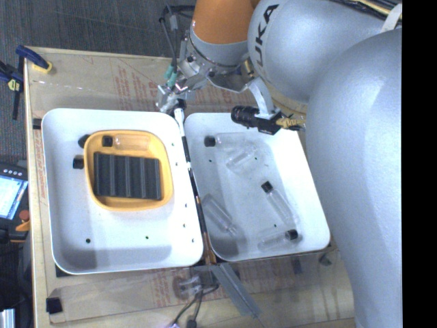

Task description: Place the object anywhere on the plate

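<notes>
arm (321,80) reaches in from right, claw (171,96) above far edge between the bins; claw opening cannot be told.

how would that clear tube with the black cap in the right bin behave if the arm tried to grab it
The tube looks like a smooth, see-through cylinder lying on its side, so it would probably roll if nudged. Its glossy surface may slip between fingers. It seems thin and hollow, so likely light and stiff, perhaps crackable under a hard squeeze. It lies in the right bin.

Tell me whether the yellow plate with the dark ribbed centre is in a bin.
In: the yellow plate lies flat inside the left white bin, its rim ringed by bin floor.
</notes>
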Motion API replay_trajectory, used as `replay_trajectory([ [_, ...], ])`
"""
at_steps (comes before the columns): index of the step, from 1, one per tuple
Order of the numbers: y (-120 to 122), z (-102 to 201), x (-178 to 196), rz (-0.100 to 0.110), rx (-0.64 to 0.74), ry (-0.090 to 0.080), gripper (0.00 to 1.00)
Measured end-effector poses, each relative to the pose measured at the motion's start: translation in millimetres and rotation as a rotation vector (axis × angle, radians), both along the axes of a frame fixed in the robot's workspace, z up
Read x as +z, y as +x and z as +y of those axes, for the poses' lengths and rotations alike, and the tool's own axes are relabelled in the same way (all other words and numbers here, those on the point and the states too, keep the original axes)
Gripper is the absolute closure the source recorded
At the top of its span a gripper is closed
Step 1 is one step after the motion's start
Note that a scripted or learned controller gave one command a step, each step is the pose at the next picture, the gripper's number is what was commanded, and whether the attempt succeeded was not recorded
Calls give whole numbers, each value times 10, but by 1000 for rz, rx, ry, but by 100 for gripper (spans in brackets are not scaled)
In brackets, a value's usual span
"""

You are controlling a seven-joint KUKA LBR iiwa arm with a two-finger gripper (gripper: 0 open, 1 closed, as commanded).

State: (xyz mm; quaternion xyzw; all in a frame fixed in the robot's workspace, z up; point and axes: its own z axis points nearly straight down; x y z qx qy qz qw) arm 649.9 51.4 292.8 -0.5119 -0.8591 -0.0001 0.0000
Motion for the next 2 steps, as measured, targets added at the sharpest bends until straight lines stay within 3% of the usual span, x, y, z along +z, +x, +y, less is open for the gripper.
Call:
replay_trajectory([
  [1, -990, 70, 1324, -1, 124, 0, 100],
  [2, -990, 73, 1319, 0, 124, 0, 0],
])
